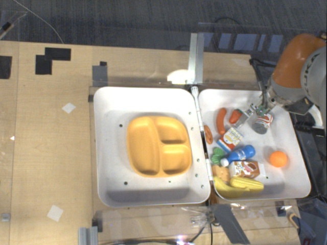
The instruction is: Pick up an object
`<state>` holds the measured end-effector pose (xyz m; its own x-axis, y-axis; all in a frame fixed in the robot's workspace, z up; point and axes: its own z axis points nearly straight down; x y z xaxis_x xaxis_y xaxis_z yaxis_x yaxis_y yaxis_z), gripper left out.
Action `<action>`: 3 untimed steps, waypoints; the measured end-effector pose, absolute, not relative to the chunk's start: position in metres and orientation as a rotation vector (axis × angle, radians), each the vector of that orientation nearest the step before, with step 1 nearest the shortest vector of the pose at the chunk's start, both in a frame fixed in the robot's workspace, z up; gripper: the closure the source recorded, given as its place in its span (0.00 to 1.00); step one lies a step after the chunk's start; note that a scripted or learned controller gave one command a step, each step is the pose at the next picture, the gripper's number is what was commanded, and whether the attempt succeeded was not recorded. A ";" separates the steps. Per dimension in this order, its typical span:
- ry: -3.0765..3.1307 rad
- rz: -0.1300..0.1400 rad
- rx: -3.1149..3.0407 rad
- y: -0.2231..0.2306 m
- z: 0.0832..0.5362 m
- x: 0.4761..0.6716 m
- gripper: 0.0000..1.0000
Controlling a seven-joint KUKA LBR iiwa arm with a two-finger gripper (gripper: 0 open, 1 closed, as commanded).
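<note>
Here, a small round can [262, 121] with a red and white label is seen at the top of the right bin [299, 160], lying tilted, its grey end showing. The claw [260, 109] is seen just above it, touching or nearly so. Whether the claw is spread cannot be told.

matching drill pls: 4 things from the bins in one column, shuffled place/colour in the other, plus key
Things:
1. divided tray
2. ball
3. corn cob
4. sausage

Descriptions:
A. orange, alone near the right bin's right side
B. red, upright near the right bin's upper left
C. yellow, alone in the left bin
D. yellow, at the right bin's near edge

Pairs: 1-C, 2-A, 3-D, 4-B
</note>
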<state>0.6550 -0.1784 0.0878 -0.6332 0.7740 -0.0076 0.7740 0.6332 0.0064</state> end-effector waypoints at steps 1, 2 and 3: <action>2.825 0.007 1.323 -0.178 0.103 0.659 1.00; 2.826 0.006 1.322 -0.177 0.102 0.658 0.00; 2.906 -0.002 1.217 -0.191 0.092 0.666 0.00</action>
